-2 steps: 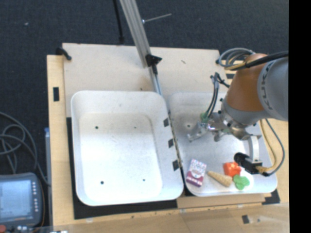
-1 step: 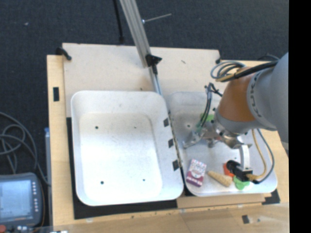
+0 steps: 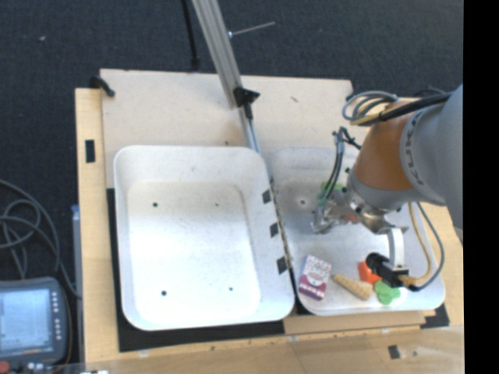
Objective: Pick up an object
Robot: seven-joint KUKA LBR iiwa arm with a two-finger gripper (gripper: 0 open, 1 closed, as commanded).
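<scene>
1. At the far left, a grey handheld screen unit (image 3: pixel 30 318) lies on the dark floor beside the bench, with black cables looping above it.
2. The light wooden bench (image 3: pixel 171 104) bears the left shallow white plastic bin (image 3: pixel 129 178), its floor showing a few small dark specks.
3. A slanted silver metal rail (image 3: pixel 217 45) runs from the top of the view down to the gap between the two bins.
4. The right shallow white plastic bin (image 3: pixel 292 178) sits just beside the left one, their edges touching along a row of small black clips.
5. In the right bin's near part lies a small white and purple patterned box (image 3: pixel 314 277), close to the bin's left wall.
6. Just right of it lies a tan cone-shaped piece (image 3: pixel 352 287).
7. Further right, a small orange object (image 3: pixel 366 271) and a green object (image 3: pixel 386 292) lie near each other by the bin's near-right corner.
8. The grey arm's two-finger gripper (image 3: pixel 326 220) hangs over the middle of the right bin, apart from all four objects; whether its jaws are spread or closed, I cannot tell, and nothing is seen in its grasp.
</scene>
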